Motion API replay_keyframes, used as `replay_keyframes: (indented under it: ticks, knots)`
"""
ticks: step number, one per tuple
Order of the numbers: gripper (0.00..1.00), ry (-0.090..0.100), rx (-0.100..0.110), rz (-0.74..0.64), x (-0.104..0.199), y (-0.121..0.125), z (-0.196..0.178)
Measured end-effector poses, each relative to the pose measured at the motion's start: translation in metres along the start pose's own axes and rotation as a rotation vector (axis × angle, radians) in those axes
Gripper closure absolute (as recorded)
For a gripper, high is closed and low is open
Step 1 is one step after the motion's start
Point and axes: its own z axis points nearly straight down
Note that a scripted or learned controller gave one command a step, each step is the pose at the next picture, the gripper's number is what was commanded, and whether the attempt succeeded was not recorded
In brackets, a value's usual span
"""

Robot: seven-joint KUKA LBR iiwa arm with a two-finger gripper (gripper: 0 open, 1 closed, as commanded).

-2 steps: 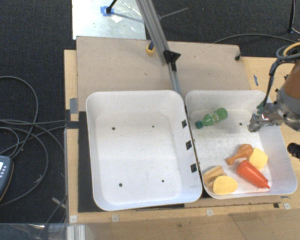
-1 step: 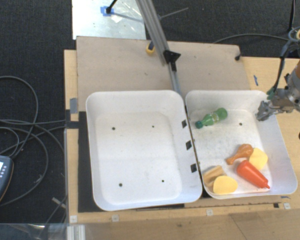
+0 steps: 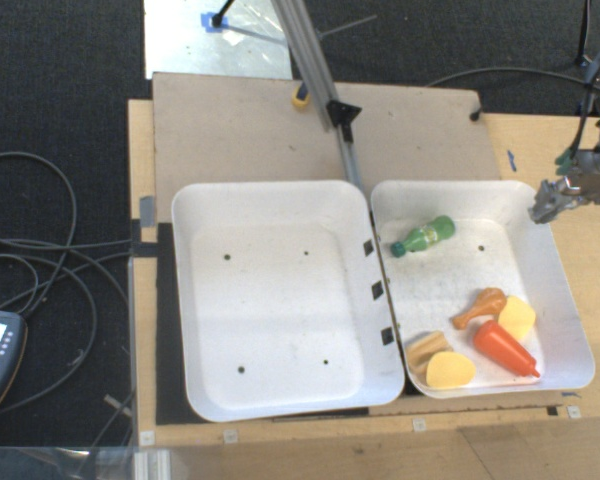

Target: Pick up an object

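While a green bottle (image 3: 423, 236) is lying on its side near the top of the right bin (image 3: 550, 268), an orange carrot (image 3: 504, 349), a brown piece (image 3: 479, 308) and yellow pieces (image 3: 450, 370) are sitting clustered at its near corner. My end effector (image 3: 552, 204) is hovering over that bin's far right rim, carrying nothing I can see. The left bin (image 3: 270, 298) is sitting just beside it on the worktop (image 3: 230, 128).
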Motion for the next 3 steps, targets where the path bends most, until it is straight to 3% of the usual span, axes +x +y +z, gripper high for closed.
replay_keyframes:
  ticks: [3]
  knots:
    - [1.0,0.005,0.006,-0.004,0.145,0.016,0.006]
